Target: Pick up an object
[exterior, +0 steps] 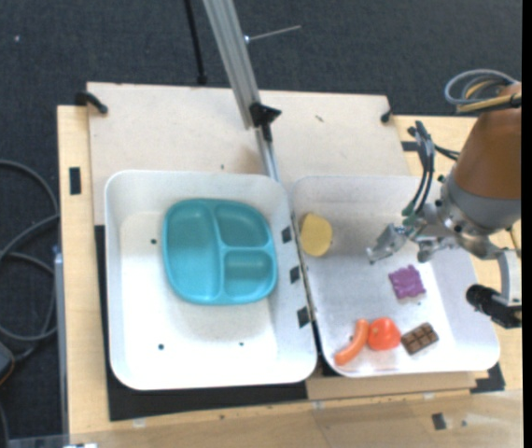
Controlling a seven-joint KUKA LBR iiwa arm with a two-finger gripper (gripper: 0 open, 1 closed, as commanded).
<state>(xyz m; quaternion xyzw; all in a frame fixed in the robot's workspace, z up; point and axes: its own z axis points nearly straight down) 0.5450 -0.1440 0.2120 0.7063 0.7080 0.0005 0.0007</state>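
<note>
A: How were the fingers (389, 243) set?

B: I couldn't tell. The gripper hung over the upper part of the right bin (341, 194), its metal parts pointing left from the wrist, but at that slant I couldn't judge any gap, and I saw nothing held there.

A: And the nearest thing to pick?

B: The purple block (406, 282). It lay on the bin floor just below and a little right of the gripper tip, nearly under the wrist. It was squarish, with no clear long axis.

A: What else lay close?

B: A yellow round piece (315, 234) sat to the left, against the bin's left wall. Toward the front edge lay an orange carrot-shaped toy (369, 337) with a brown chocolate-bar block (419, 338) just to its right.

A: Further out?

B: The left bin (126, 250) carried a teal divided plate (219, 251), well apart from the arm. Both bins sat on the bench (173, 119).

A: So the move?

B: I judged a short shift down-right, then a descent, would suit the purple block.
</note>
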